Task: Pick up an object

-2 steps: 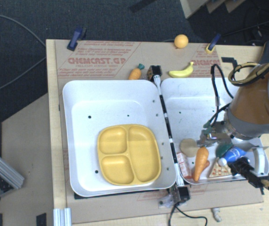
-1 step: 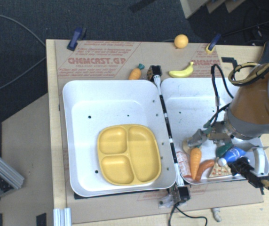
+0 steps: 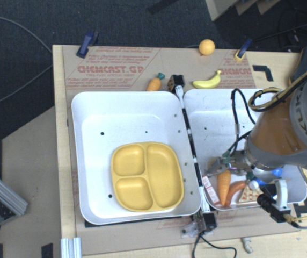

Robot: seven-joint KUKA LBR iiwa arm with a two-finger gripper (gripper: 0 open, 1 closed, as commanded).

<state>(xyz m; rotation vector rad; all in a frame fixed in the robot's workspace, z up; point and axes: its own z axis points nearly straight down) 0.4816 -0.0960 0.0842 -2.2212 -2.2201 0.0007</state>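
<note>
Several small objects lie in the near left corner of the right bin (image 3: 212,117): an orange carrot (image 3: 224,190) standing lengthwise, a reddish sausage (image 3: 237,189) beside it on the right, a flat red and white packet (image 3: 209,190) on its left and a pale patterned piece (image 3: 248,196). My gripper (image 3: 226,166) hangs low right over the carrot's far end, at the tip of the grey arm with its orange band (image 3: 274,128). The arm hides the bin's right half.
The left bin (image 3: 89,122) holds a yellow three-part plate (image 3: 146,175). On the bench behind the bins lie a banana (image 3: 207,81), an orange ball (image 3: 206,47) and a small carrot-like toy (image 3: 154,84). Black cables loop over the right bin.
</note>
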